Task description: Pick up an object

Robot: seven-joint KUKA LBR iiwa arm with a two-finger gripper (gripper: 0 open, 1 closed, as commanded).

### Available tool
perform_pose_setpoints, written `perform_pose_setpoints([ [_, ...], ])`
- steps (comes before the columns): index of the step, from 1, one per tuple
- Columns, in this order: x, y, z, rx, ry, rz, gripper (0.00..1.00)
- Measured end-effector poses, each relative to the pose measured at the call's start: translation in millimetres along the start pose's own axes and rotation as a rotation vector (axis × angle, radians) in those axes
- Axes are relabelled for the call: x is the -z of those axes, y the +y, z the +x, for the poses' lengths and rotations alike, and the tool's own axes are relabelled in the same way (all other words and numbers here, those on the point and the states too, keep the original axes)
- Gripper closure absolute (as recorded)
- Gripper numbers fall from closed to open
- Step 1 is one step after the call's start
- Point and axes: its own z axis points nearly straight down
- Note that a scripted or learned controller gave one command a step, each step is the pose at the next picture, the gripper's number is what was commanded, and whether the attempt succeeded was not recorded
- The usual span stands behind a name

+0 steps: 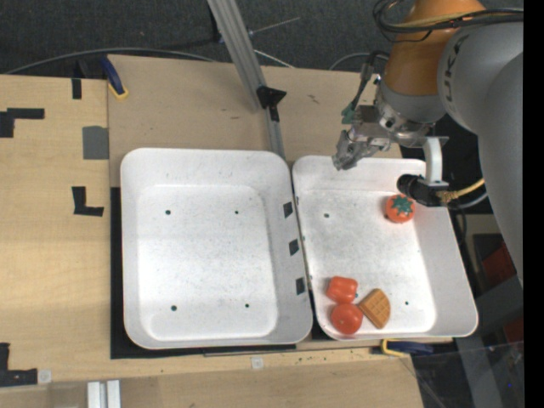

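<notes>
Over the right bin's (442, 313) far rim the tool (347, 157) is hovering, its grip state impossible to tell, while the small orange toy (398, 209) is sitting near the right wall, likely light, rigid, best pinched across its round middle.

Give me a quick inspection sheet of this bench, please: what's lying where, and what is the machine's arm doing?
Surface: wooden bench bearing a left bin and a right bin, side by side.
Job's things: in the right bin, a red pepper, a red tomato and a tan cracker clustered near the front edge; an orange strawberry-like toy near the far right side.
Clutter: black tape marks and a grey patch on the bench's left.
Grippers: gripper sits over the right bin's far left corner, nothing seen held.
Cables: wires loop above the orange band.
Surroundings: a slanted metal pole; dark floor behind.
</notes>
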Motion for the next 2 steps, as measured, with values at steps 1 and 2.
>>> perform_pose_setpoints([
  [1,3,7,46,-0.001,-0.001,0.000,1.00],
  [2,8,7,110,0.000,0.000,0.001,1.00],
])
